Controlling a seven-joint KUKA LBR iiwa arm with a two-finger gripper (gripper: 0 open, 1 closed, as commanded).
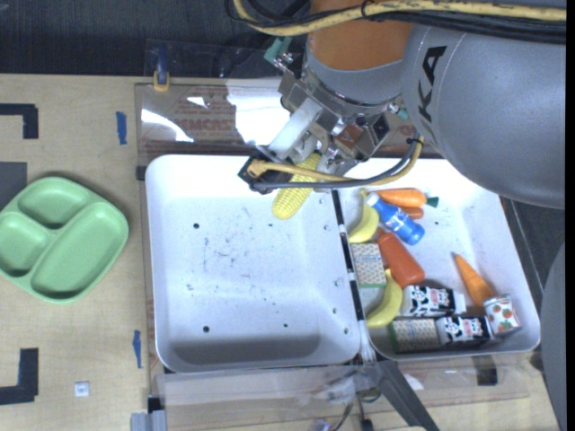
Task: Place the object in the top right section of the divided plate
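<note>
At the counter's left edge, the green divided plastic plate [61, 241] sits apart from the bins, seemingly ready to receive. By the left white bin's [243, 268] far right corner, the yellow corn cob [287, 203] slants just beneath the hand [323, 162]. Whether the hand is clenched on it, I cannot tell.

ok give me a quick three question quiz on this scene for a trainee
1. How many bananas lie in the right bin?
2. True or false: the green divided plate sits on the bench, outside both bins.
3. Which is nearest the gripper? a) plate b) corn cob c) bananas
Key: 1 two; 2 true; 3 b
</note>
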